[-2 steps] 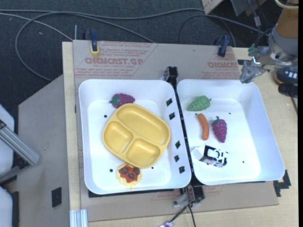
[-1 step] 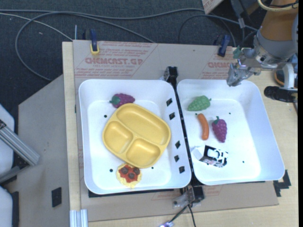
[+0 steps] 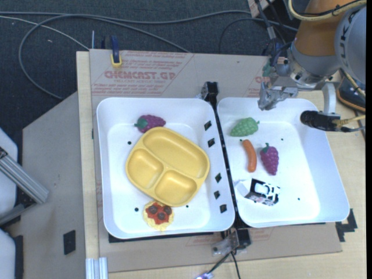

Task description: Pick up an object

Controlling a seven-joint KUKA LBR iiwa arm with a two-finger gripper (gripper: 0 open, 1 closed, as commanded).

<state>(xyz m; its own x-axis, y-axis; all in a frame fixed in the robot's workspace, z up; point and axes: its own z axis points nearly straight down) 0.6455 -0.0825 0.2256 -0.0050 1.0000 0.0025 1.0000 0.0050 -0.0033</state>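
Camera view: no pick made yet, as I read it.
My claw (image 3: 271,100) hangs over the right white bin (image 3: 325,173)'s far rim, grip unreadable; nearest is the green plastic grape bunch (image 3: 244,126), lying untouched.

- One fixed camera sits above the desk (image 3: 145,68), looking down at a slant rather than straight overhead.
- It stands far enough off to take in both white bins whole: the left bin (image 3: 110,173) and the right bin (image 3: 325,179) sit near the middle of the frame.
- Dark floor with loose cables (image 3: 52,34) runs along the top and left, showing the lens faces toward the desk's far edge.
- The arm (image 3: 325,22) enters at the upper right corner, closest to the lens and cut by the frame edge.
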